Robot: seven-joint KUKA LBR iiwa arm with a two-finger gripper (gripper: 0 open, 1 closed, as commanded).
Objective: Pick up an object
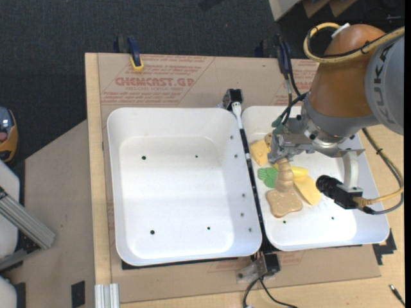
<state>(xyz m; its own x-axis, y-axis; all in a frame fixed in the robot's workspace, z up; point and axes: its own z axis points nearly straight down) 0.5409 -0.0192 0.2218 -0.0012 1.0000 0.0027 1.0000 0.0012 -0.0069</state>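
Gripper (280, 161) sits low in the right bin (321, 236), center-right of frame, right over the tan toy (283, 194) w/ yellow pieces (307, 188) beside it. Can't tell its grip state tbh.

Two shallow white bins side by side on a brown board: left bin (180, 185) bare, right bin (334, 236) holding a small cluster near its left wall. Gripper (280, 161) lowered over that cluster, right above a tan piece (283, 196), touching or nearly so. Beside the tan piece, a yellow piece (307, 189), a green piece (267, 174) and a pale yellow piece (259, 151).
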